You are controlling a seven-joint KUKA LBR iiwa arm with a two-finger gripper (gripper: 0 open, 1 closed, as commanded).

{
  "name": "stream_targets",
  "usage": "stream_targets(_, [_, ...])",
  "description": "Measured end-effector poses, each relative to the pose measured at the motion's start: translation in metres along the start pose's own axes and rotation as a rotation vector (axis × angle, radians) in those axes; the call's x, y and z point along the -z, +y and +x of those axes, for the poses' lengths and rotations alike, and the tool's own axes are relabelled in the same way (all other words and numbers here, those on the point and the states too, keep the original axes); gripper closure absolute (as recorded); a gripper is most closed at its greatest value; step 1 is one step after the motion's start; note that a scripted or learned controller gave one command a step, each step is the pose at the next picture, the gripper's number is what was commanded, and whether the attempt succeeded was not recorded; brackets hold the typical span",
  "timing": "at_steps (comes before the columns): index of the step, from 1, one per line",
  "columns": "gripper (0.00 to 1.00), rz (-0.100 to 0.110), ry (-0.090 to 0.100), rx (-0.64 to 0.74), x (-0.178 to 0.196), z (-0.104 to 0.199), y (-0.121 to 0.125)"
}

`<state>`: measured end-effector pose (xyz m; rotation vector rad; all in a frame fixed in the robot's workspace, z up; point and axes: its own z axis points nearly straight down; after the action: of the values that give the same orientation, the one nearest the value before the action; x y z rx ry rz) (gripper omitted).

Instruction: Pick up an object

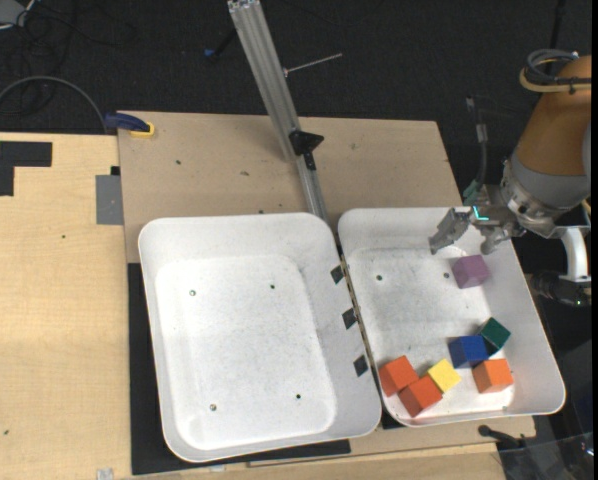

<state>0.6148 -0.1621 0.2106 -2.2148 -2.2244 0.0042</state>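
**Gripper spread above the right bin, nothing between its fingers**

The gripper [471,236] is seen over the far part of the right bin [399,230], reached in from the right on the grey arm [551,183] with its orange band. Its two fingers [448,232] are held apart, one angled towards the left and the other lying nearer the arm. No object is seen clamped between them. A purple block [469,270] is found just below the gripper, on the bin floor; whether a fingertip touches the block cannot be told, since the two are very close in this slanted view.

The remaining blocks are gathered at the near right corner of the same bin, well apart from the gripper: a green block [496,333], a blue block [468,351] touching it, a yellow block [444,375], an orange block [493,375], and two red-orange blocks [410,385] lying against each other beside the yellow one.

The left bin [169,243] is set beside the right one, with dark clips [348,317] seen along the seam between them. A metal rail [275,98] is slanted across the bench behind the bins.

The upper part of the arm is cut off by the picture's edge, and the wrist parts behind the fingers are hard to make out against the dark background.
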Motion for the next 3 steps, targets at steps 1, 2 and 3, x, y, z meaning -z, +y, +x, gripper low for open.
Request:
stream_targets(1, [0.0, 0.0, 0.0, 0.0, 0.0, 0.0, 0.0])
stream_targets(2, [0.0, 0.0, 0.0, 0.0, 0.0, 0.0, 0.0])
stream_targets(3, [0.0, 0.0, 0.0, 0.0, 0.0, 0.0, 0.0])
